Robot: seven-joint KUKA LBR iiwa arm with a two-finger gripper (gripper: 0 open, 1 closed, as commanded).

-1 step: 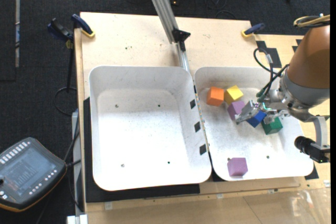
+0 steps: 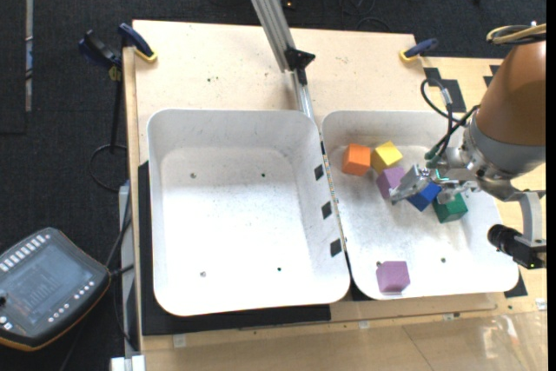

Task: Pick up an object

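Your claw (image 2: pixel 415 187) sat low in the right bin (image 2: pixel 486 274), among the purple block (image 2: pixel 393 181), blue block (image 2: pixel 425 197) and green block (image 2: pixel 451 207). Its grip could not be told. The blocks looked light and rigid; take opposite flat faces.

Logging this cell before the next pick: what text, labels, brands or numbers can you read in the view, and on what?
None can be read.
Teach pendant: its screen and keys show marks, too small and blurred to read.
Black tabs on the wall between the bins: no legible print.
Orange block, yellow block, purple block: plain faces, no markings.
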